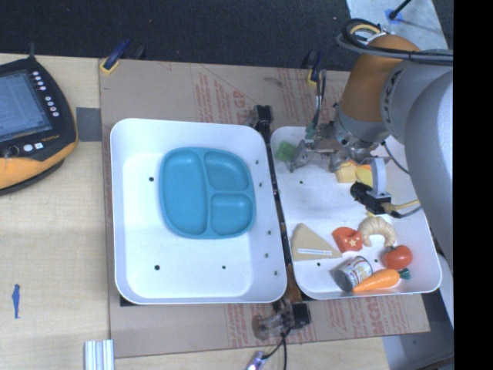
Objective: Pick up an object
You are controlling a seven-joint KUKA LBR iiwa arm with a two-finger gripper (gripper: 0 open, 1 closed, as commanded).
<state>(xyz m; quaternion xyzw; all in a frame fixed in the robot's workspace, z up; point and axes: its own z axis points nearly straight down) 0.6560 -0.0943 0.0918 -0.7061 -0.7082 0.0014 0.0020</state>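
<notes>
The gripper [308, 151] hung low over the far left corner of the right bin [308, 199], its dark fingers reaching down beside a small green object [286, 152] that lay against the bin's far rim. Whether the fingers were clenched on it or released could not be told, since the wrist hardware blurred into the object there. A yellow block [347, 173] sat partly under the wrist near the far edge. Toward the near edge of that bin lay a pale wedge of cheese [312, 242], a red pepper [348, 239], a croissant [379, 228], a tomato [398, 257], a small can [354, 271] and a carrot [379, 281], clustered close together. The left bin [135, 206] carried a blue divided plate [206, 191] near its middle. An orange-cased pendant [31, 126] rested at the bench's left edge
</notes>
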